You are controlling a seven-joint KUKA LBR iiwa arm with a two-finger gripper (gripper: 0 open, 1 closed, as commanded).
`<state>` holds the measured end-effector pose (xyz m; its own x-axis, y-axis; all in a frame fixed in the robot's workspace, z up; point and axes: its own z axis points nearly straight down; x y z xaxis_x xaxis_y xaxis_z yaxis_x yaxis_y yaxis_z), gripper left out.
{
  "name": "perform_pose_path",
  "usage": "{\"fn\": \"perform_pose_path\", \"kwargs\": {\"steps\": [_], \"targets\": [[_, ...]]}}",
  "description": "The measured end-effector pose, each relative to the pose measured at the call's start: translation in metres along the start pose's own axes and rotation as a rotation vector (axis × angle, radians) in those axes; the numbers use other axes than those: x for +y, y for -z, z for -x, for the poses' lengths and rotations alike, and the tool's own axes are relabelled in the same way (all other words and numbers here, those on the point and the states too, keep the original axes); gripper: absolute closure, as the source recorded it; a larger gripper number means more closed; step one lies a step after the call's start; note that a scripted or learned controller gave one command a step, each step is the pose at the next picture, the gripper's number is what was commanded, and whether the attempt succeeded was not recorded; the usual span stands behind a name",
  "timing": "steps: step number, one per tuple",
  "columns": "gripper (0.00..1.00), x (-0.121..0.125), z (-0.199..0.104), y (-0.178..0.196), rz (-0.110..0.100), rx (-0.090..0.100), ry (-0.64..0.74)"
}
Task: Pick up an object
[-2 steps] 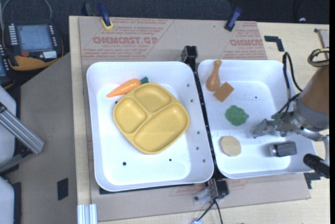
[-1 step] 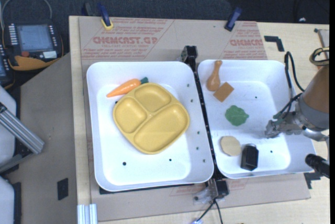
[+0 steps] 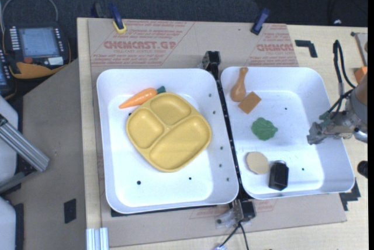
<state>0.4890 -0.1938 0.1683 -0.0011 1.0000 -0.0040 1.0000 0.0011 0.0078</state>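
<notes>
My gripper (image 3: 316, 132) hangs over the right edge of the right bin (image 3: 304, 91), with nothing visibly in it. Left of it in that bin lie a green broccoli-like lump (image 3: 264, 129), a beige round piece (image 3: 256, 162) and a black block (image 3: 278, 176). A tan drumstick (image 3: 239, 86) and a brown square piece (image 3: 249, 103) sit at the bin's far left. An orange carrot (image 3: 137, 98) lies in the left bin (image 3: 111, 126), touching a yellow divided plate (image 3: 169, 131).
The bins sit side by side on a cardboard-covered bench (image 3: 175, 38), with black clamps (image 3: 211, 59) between them. The arm and its cables (image 3: 339, 68) come in from the right. A teach pendant (image 3: 36, 47) rests off the bench at the left.
</notes>
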Motion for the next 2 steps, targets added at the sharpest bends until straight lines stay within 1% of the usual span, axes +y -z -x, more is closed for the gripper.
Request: {"fn": "perform_pose_path", "kwargs": {"steps": [1,2], "targets": [[1.0,0.001,0.0,0.05,-0.006,0.002,-0.001],[1.0,0.003,0.001,0.095,0.0,0.0,0.0]]}}
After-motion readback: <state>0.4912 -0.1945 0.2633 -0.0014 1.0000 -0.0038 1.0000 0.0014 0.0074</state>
